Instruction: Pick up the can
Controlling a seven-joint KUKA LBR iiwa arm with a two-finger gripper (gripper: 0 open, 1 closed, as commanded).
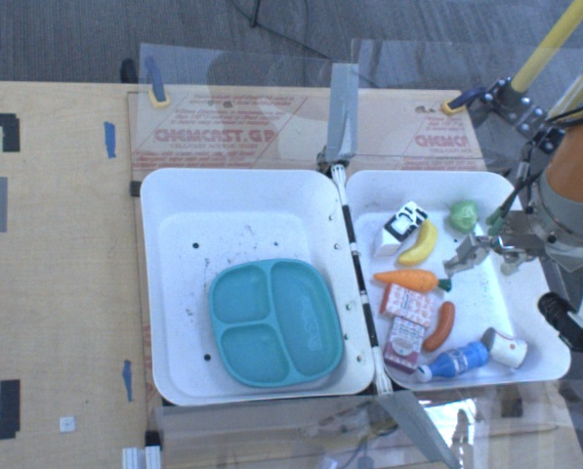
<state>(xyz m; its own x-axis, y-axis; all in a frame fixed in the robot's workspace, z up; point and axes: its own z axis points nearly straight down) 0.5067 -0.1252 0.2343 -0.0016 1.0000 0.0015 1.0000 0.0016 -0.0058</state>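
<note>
worktop (57, 262): pale wood board, with black squares and blue tape marks
on it: 2 shallow white bins side by side
left bin (174, 203): touching the right bin (496, 186)
behind bins: clear printed sheet (232, 130)

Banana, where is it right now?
In the camera view the banana lies in the right bin, near its back left, just below the black-and-white box and above the carrot.

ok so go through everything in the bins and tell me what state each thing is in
blue tray: flat in left bin, nothing in its compartments
banana: lying loose
carrot: lying on its side
blue bottle: tipped over, capped
white cup: on its side
gripper: low over right bin
</note>
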